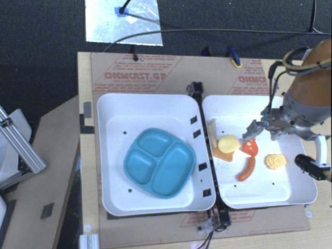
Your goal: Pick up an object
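The right bin (259, 196) holds several toy foods: a pale yellow round piece (227, 143) on an orange slab, a red piece (250, 148), an orange-red sausage (246, 169), a yellow corn cob (275, 162) and a tan wedge (212, 133) against the left wall. My gripper (250, 132) reaches in from the right and hangs low over the bin. Its tip is just above the red piece and beside the yellow round piece.
The left bin (119, 113) holds a blue divided plate (160, 162). A black divider with clips (199, 134) runs between the bins. The arm's orange band (311, 87) and a black part (311, 167) hang over the right bin's right side.
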`<state>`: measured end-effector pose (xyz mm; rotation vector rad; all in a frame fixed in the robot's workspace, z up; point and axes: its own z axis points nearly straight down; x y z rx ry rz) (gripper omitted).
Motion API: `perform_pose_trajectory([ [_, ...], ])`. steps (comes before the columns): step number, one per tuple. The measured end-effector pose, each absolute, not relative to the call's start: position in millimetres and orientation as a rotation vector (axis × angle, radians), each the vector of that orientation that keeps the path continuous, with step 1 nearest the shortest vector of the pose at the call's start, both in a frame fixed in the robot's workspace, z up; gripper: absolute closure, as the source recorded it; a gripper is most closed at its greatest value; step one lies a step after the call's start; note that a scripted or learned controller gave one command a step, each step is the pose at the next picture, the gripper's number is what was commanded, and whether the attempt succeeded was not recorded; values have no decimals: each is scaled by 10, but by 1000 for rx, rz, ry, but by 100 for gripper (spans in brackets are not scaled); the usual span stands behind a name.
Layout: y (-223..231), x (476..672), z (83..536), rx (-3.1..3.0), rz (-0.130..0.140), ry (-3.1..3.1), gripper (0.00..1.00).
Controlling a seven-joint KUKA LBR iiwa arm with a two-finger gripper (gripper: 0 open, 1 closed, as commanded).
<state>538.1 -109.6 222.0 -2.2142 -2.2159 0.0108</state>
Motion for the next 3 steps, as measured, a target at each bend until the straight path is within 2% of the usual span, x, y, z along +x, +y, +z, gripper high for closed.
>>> perform_pose_trajectory([
  [1, -1093, 5408, 2284, -2218, -2, -2226, 0],
  [3, -1161, 5459, 1422, -2219, 2, -2221, 0],
])
